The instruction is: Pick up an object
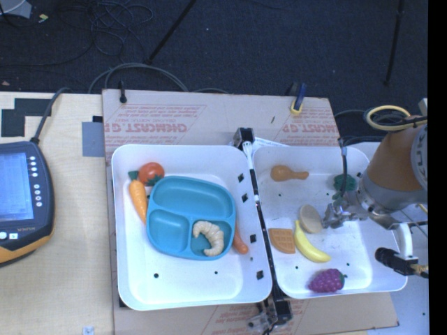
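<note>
My gripper point(334, 216) hangs low in the right bin point(355, 279), close to the right of a beige rounded piece point(310, 219). A yellow banana point(309, 246) lies just below and left of it. A small green object point(343, 183) sits beside the wrist, partly hidden by the arm. The same bin holds a tan drumstick point(288, 174) at the top, an orange cracker point(283, 240) by the left wall, and purple grapes point(326, 280) at the front. I see nothing lifted by the gripper.
The left bin point(174, 288) holds a blue divided plate point(190, 216) with a pale shrimp point(211, 236), a carrot point(138, 199), a tomato point(151, 172) and a small orange piece point(239, 243). A tablet point(21, 194) lies far left.
</note>
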`<state>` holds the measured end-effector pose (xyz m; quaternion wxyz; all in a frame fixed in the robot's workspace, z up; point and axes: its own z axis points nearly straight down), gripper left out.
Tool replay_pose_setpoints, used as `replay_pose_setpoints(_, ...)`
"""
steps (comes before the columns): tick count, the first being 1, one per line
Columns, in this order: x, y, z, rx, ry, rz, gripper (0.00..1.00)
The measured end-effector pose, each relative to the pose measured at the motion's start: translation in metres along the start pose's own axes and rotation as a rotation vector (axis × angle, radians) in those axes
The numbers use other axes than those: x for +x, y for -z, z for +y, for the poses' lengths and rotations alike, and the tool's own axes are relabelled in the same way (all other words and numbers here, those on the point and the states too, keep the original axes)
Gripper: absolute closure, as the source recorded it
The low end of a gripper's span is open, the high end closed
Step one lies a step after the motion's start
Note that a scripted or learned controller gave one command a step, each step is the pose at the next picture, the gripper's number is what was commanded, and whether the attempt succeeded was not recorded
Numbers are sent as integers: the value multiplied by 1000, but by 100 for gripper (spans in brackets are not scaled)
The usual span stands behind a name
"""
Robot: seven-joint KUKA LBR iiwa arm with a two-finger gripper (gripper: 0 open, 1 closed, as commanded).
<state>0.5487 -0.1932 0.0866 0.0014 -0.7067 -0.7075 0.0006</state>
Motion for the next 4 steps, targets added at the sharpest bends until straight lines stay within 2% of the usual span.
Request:
replay_pose_setpoints(1,100,96,22,-8,8,1,100)
replay_pose_setpoints(2,209,101,7,1,9,3,100)
replay_pose_setpoints(3,213,227,-27,-7,0,0,100)
replay_pose_setpoints(4,226,274,-58,-2,1,-1,100)
